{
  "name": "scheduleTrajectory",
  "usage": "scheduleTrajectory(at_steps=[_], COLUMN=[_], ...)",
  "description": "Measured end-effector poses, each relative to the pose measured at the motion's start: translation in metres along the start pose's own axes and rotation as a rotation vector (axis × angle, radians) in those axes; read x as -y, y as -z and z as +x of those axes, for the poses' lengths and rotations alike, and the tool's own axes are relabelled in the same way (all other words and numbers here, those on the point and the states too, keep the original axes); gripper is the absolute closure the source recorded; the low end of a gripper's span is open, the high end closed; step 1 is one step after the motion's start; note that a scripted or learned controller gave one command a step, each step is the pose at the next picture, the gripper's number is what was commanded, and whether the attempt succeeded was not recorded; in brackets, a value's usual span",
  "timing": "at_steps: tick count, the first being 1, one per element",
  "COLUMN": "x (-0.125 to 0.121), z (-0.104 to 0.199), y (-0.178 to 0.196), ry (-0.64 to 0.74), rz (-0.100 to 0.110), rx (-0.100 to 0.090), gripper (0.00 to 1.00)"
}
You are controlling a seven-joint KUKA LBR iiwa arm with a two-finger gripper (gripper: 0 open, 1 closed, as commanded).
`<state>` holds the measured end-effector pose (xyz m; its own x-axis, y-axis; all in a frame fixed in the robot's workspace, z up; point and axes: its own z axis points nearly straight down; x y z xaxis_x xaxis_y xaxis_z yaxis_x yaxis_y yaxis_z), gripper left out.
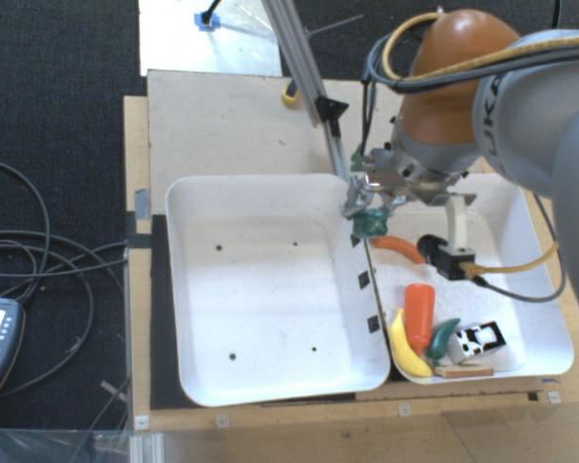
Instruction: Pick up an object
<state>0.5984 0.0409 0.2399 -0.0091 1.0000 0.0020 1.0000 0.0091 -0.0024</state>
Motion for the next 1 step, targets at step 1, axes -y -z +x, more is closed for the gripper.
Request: scheduleTrajectory(at_steps=[1], x=[0.0258], z=[0.034], y=[-0.0017], ry=[0.0], rz=[0.0], rx=[0.0], gripper=[1.0])
